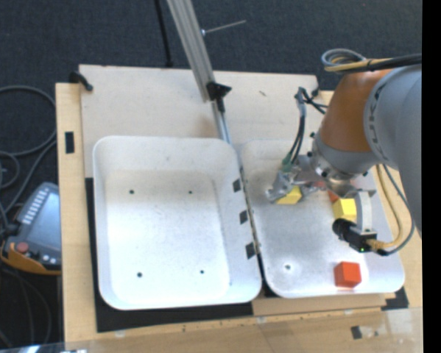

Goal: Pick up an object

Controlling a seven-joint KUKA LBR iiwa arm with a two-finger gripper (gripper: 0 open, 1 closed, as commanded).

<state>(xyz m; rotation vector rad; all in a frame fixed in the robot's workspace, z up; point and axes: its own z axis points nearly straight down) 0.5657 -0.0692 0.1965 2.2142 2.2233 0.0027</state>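
My gripper [283,188] hangs low over the right bin [308,282], near that bin's upper left part, reaching in from the grey and orange arm on the right. A small yellow object [292,196] lies right at the gripper's tip, touching or partly under it. A second yellow block [344,209] sits a little to the right, beside the arm's black cable fitting. An orange-red cube [347,273] rests near the front right corner of the same bin.
The left bin [117,285] stands beside the right one, their rims meeting at a centre divider [246,212]. A slanted aluminium post [194,43] rises from the bench behind the bins. Cables and a teach pendant [36,226] lie off the bench at left.
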